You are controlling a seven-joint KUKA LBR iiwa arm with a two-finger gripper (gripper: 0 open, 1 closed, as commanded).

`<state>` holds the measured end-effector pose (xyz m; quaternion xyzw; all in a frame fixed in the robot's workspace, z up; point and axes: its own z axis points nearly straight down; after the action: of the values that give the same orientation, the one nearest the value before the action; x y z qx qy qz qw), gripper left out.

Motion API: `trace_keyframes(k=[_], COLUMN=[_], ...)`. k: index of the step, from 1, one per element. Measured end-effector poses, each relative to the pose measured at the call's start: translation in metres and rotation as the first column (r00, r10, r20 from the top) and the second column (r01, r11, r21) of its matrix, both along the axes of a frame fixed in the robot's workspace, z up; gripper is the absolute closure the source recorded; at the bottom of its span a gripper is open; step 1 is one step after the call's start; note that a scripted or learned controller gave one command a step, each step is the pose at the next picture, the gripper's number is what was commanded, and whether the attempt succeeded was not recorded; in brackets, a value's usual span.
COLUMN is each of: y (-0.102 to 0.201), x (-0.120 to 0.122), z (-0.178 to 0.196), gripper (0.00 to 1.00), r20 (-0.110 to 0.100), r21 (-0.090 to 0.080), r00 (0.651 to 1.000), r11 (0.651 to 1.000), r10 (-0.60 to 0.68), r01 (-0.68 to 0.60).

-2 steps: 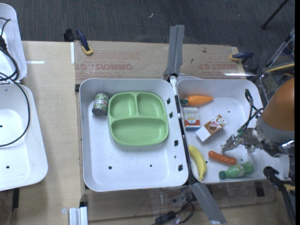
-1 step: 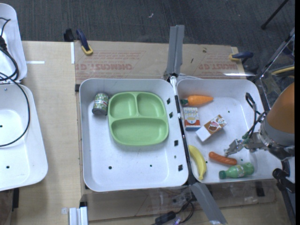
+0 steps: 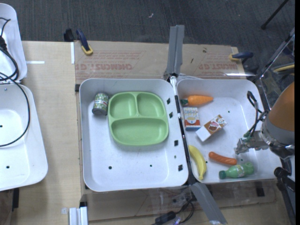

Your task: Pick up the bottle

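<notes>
The bottle (image 3: 236, 171) is green with a lighter cap end and lies on its side near the front right corner of the right bin (image 3: 234, 102). My gripper (image 3: 243, 146) hangs over the right side of that bin, a little behind and to the right of the bottle and apart from it. I see nothing held in it. The arm's orange band (image 3: 287, 111) shows at the right edge.
Also in the right bin are a carrot (image 3: 199, 99), a small orange-and-white box (image 3: 191, 117), a white-and-red carton (image 3: 211, 127), a banana (image 3: 198, 161) and an orange pepper (image 3: 222, 158) just left of the gripper. The left bin (image 3: 93, 163) holds a green divided plate (image 3: 138, 118) and a small can (image 3: 100, 103).
</notes>
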<state>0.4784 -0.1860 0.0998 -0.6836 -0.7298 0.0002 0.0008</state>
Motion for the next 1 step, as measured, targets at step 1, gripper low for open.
trace_keyframes(k=[1], y=[-0.0001], x=[0.0000], z=[0.0000], gripper=[0.00], r20=[0.000], r21=[0.000], r00=[1.000], r11=[1.000], r10=[0.000], r01=[0.000])
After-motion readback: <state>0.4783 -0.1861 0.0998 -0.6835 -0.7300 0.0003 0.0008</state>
